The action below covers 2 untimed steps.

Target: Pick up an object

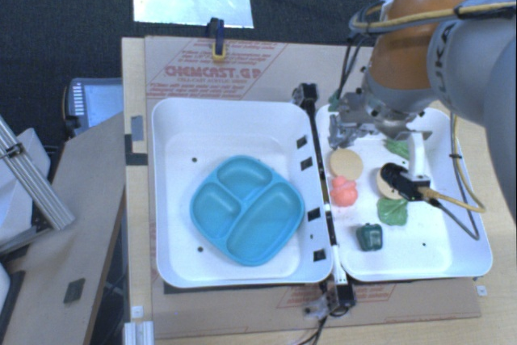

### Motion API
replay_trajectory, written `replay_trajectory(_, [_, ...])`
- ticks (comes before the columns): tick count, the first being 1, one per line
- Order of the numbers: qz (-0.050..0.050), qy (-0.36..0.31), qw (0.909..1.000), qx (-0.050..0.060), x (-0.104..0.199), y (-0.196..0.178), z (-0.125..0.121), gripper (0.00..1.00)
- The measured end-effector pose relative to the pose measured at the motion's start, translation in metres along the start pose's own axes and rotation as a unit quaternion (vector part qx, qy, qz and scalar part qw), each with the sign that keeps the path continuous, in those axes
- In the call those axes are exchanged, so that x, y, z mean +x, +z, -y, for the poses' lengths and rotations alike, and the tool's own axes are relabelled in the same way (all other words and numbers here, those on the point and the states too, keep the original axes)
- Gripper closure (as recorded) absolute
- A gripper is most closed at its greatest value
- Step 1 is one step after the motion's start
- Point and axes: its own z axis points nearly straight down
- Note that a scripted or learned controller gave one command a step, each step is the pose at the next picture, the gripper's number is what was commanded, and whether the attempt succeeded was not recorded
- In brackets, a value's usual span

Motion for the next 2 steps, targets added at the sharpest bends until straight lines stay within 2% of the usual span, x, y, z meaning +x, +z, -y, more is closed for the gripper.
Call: replay_trajectory(2, [0.000,0.001,1.0000,0.000,0.089,-0.015,0.019,1.00])
